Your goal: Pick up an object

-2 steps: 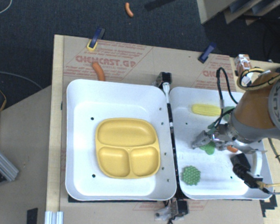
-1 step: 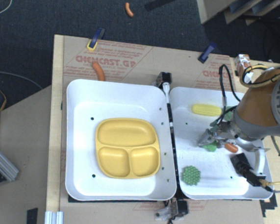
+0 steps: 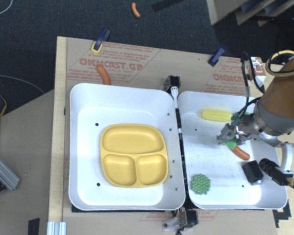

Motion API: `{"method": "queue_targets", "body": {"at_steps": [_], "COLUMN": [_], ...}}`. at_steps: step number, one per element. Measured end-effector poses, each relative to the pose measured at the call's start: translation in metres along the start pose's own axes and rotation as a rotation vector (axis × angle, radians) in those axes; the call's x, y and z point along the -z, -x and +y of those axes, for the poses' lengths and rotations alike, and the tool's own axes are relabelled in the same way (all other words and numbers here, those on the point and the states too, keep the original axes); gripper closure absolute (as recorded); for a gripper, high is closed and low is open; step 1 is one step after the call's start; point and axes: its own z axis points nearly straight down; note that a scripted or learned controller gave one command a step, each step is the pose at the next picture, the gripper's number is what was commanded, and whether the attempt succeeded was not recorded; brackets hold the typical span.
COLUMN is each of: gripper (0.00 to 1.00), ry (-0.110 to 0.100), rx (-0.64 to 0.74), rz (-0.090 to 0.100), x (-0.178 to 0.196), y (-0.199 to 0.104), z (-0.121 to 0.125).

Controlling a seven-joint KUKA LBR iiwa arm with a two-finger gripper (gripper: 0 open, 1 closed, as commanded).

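Right bin is holding one corn cob, one broccoli floret, one carrot; gripper is hovering over the carrot, finger state indiscernible. Left bin is carrying one yellow divided tray.

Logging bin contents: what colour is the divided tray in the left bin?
Yellow. The divided tray shows plainly in the camera view, lying in the left bin.

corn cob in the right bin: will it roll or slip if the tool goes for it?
Probably rolls: the corn cob looks rounded and long, lying on its side on the right bin floor, so a push across its length could spin it away. Its bumpy surface may aid grip. Likely rigid and light, judging by its toy-like look.
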Motion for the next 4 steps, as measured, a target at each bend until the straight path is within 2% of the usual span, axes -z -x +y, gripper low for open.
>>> {"method": "queue_targets", "body": {"at_steps": [1, 2, 3, 4], "gripper": [1.00, 1.00, 1.00, 1.00], "ry": [0.002, -0.004, -0.004, -0.012], "rx": [0.001, 0.000, 0.004, -0.003], "rz": [0.000, 0.001, 0.002, 0.003], "x": [0.064, 0.067, 0.073, 0.056], "y": [-0.003, -0.003, -0.054, -0.043], "z": [0.001, 0.002, 0.010, -0.001]}}
